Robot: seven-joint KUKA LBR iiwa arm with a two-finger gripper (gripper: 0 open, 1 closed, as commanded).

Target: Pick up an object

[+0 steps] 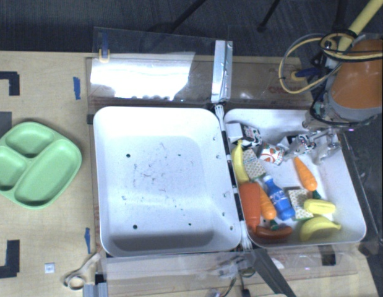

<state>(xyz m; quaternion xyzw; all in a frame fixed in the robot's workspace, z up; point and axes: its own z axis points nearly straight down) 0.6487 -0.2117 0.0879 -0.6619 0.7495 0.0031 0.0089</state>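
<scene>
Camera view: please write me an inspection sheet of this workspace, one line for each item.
Surface: wooden bench bearing two white bins; left bin, right bin.
Job's things: in the right bin, a banana, carrot, blue bottle, orange-red piece, yellow fruit and small packets.
Clutter: green divided plate on the bench, left of the bins.
Claw: claw above the right bin's far end; holds nothing visible.
Cables: yellow and blue loops by the arm.
Surroundings: clear panel behind the left bin; dark floor.

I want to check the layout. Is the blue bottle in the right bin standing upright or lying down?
Lying down. The blue bottle rests on its side in the right bin, between two carrots.
</scene>
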